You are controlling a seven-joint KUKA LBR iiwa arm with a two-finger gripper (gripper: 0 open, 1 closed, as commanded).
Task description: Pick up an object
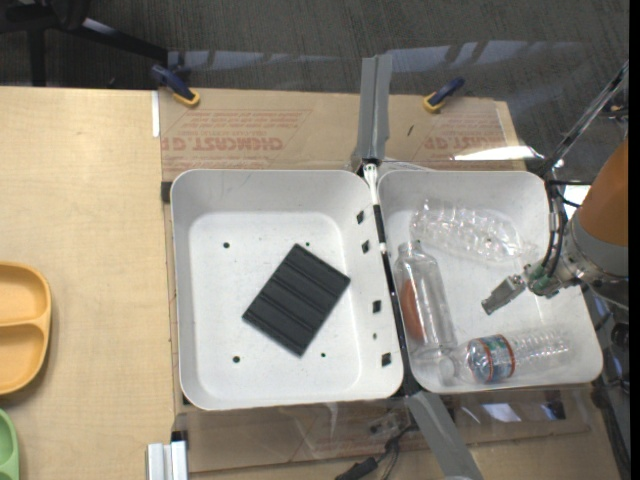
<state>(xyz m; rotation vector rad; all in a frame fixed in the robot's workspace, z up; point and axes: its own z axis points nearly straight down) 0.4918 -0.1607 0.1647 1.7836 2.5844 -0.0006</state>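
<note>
A black ribbed rectangular pad (297, 299) lies tilted in the middle of the left bin (200, 218). The right bin (520, 186) holds three clear plastic bottles: a crumpled one (465, 232) at the back, a long one with a red streak (422, 303) along the left wall, and one with a blue label (515, 354) lying along the front. My gripper (502, 297) hangs over the right bin, just above the blue-label bottle and to the right of the long one. Nothing shows in its grasp.
The grey arm with its orange band (608, 208) comes in over the right bin's right rim. A yellow divided tray (20, 328) sits at the bench's left edge. Brown cardboard (270, 133) lies behind the bins, held by clamps (180, 90).
</note>
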